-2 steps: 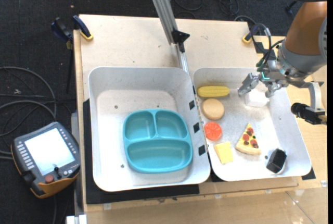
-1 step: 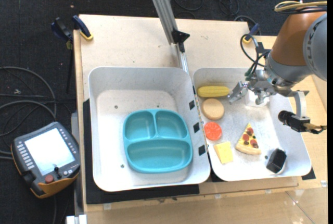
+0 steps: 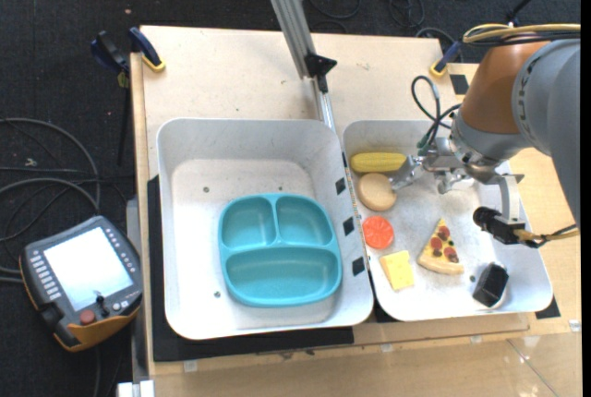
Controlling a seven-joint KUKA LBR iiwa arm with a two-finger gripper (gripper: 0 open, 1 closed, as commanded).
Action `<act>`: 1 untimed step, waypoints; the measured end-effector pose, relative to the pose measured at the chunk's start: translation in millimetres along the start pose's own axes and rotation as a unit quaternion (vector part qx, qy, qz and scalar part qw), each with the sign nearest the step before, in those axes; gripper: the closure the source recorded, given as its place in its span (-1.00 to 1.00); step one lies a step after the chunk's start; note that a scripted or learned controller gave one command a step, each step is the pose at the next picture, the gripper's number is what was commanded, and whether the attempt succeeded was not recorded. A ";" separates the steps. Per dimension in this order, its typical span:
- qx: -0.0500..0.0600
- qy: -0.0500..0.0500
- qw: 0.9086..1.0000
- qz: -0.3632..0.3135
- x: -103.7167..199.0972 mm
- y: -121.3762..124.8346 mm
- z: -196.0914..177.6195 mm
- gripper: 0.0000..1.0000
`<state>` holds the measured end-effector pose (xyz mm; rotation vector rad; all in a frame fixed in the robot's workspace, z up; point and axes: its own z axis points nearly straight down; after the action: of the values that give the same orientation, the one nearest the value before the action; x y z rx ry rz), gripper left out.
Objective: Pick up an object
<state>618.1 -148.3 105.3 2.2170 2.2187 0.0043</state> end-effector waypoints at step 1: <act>0.000 0.000 1.000 -0.001 -0.4 2.2 7.3 -1.00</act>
<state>620.3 -148.7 98.0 2.2148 2.2198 0.0038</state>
